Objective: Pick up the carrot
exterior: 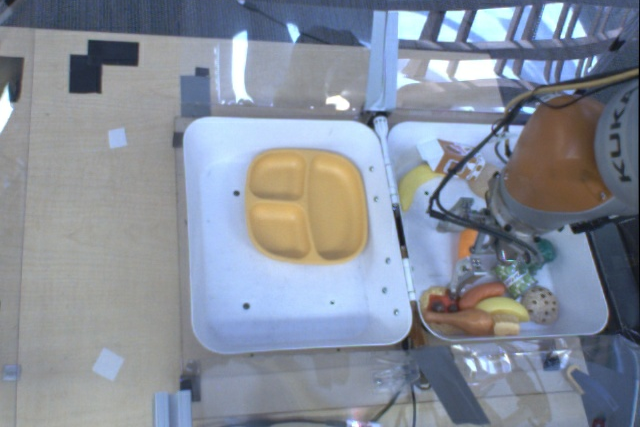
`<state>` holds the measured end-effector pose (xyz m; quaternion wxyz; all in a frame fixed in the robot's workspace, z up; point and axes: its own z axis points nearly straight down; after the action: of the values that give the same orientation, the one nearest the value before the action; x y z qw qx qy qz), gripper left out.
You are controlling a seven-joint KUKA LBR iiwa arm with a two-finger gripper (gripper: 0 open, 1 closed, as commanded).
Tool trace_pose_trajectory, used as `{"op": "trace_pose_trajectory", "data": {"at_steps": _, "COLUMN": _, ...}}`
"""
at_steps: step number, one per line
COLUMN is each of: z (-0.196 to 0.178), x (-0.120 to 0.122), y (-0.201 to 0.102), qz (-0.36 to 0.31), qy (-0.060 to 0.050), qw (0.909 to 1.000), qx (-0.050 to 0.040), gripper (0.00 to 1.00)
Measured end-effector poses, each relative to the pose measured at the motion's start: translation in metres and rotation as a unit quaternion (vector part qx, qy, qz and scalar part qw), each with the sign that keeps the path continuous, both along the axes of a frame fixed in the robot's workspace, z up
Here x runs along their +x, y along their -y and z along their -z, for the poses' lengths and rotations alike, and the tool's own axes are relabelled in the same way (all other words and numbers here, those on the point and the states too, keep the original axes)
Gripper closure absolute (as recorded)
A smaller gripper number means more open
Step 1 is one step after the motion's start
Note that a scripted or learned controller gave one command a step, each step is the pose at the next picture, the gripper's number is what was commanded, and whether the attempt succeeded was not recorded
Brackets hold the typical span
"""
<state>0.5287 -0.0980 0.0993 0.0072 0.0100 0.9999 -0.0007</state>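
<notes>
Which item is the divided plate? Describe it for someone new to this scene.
Look in the left white bin, away from the arm. Lying near its middle is the yellow plastic plate with rounded corners. Three moulded compartments mark it out, and it lies alone there.

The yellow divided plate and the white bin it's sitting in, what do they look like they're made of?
The yellow divided plate looks like moulded plastic with a matte finish: uniform colour, soft rounded compartment edges, hardly any glare. The left white bin also seems to be plastic, though painted metal is possible: smooth, slightly glossy, rounded corners, small dark holes or fasteners dotting its floor.
</notes>
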Motion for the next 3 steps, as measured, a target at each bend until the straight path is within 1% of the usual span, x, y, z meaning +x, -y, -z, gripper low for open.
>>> {"op": "trace_pose_trajectory", "data": {"at_steps": 1, "z": -0.011, "x": 0.003, "y": -0.001, "qz": -0.003, "qy": 0.005, "qw": 1.0000, "qx": -0.0004, "gripper": 1.00}}
{"op": "trace_pose_trajectory", "data": {"at_steps": 2, "z": -0.158, "x": -0.034, "y": 0.023, "qz": -0.234, "qy": 0.002, "qw": 0.9721, "qx": -0.0055, "gripper": 1.00}}
{"op": "trace_pose_trajectory", "data": {"at_steps": 3, "z": -0.154, "x": -0.034, "y": 0.022, "qz": -0.235, "qy": -0.001, "qw": 0.9720, "qx": -0.0031, "gripper": 0.00}}
